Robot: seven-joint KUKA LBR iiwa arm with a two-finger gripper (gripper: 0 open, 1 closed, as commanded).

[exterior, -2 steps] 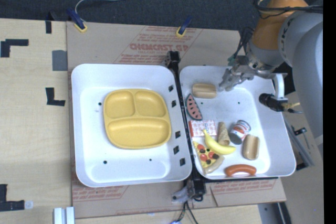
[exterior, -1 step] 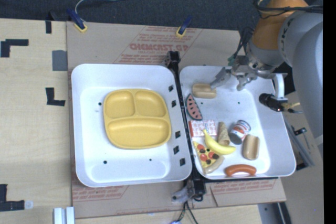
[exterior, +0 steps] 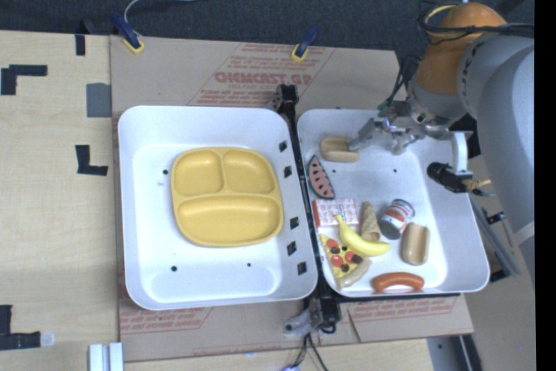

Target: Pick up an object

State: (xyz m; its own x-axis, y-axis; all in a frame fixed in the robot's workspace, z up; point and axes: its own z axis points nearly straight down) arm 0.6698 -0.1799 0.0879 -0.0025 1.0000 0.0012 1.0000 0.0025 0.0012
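The pincer [exterior: 375, 131] was hanging over the back part of the right bin [exterior: 452, 269], and honestly I couldn't tell how it was set from this angle, it was just a grey tangle of metal. It sat just beside a tan bread-roll thing [exterior: 338, 150], right at its back-right end, but I couldn't tell whether they touched. The grey arm with its orange band [exterior: 452, 48] came in from the right.

The rest of the pickable stuff was all piled toward the front of that same bin: a watermelon slice [exterior: 321, 178] against the left wall, a red-and-white packet [exterior: 335, 212] below it, a banana [exterior: 360, 240], and a pizza slice [exterior: 344, 259] at the front left. Next to those were a cone-ish piece [exterior: 370, 221], a small can [exterior: 397, 216], a hot dog bun [exterior: 414, 242] and a sausage [exterior: 398, 281] near the front rim.

The left bin [exterior: 148, 274] had a yellow divided plate [exterior: 228, 195] lying flat in the middle.
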